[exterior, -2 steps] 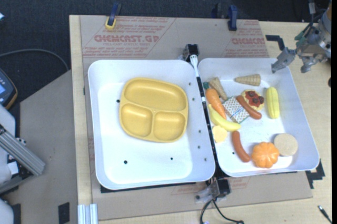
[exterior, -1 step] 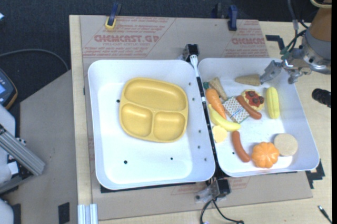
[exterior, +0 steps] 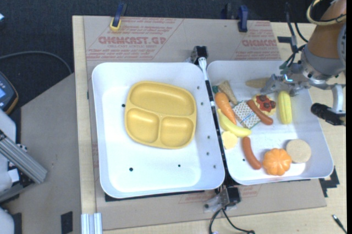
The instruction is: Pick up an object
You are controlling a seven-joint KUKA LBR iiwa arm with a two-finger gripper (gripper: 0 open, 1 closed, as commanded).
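A divided plate [exterior: 160, 115] lies in the left bin [exterior: 104, 134]; toy foods [exterior: 258, 134] crowd the right bin [exterior: 319, 139].

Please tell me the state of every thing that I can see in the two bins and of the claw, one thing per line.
Yellow divided plate: flat in the left bin, its compartments bare.
Corn cob: lying in the right bin.
Carrot: lying by the divider.
Banana: lying below the carrot.
Small pumpkin: upright, near the front wall.
Sausage: lying beside the pumpkin.
Claw: low over the right bin's far side, nothing seen in it.
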